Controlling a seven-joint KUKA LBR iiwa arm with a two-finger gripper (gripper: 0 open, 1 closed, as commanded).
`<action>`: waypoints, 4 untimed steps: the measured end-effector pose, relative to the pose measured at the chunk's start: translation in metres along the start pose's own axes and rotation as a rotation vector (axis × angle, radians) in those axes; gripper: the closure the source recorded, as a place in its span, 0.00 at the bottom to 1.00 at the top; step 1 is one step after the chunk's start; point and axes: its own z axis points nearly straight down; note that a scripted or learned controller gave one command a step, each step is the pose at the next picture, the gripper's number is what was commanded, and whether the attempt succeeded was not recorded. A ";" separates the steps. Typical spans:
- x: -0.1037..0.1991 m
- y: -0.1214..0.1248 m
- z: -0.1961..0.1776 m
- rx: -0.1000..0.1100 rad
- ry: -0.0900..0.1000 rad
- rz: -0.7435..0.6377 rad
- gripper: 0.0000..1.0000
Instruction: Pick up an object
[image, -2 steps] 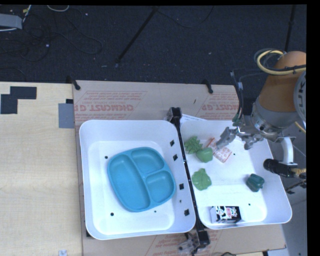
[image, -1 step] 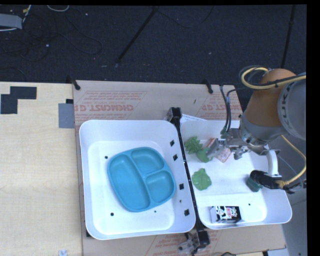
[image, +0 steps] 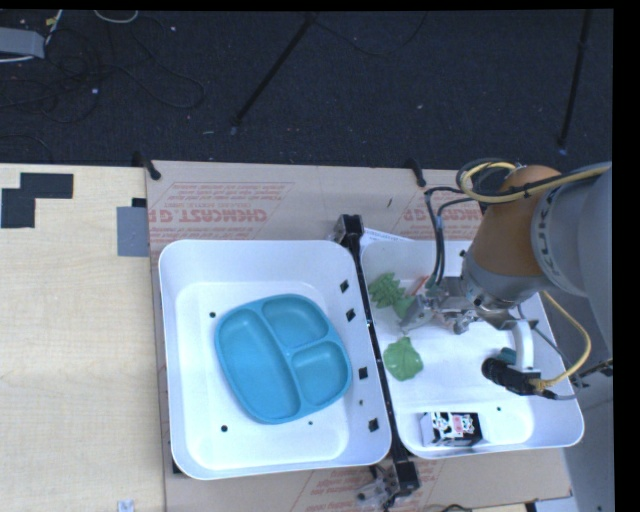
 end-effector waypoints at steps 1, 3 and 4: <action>-0.001 0.001 -0.014 -0.003 0.000 0.004 1.00; -0.012 -0.002 -0.111 -0.010 -0.002 0.000 1.00; 0.041 -0.007 -0.124 -0.006 0.001 -0.004 1.00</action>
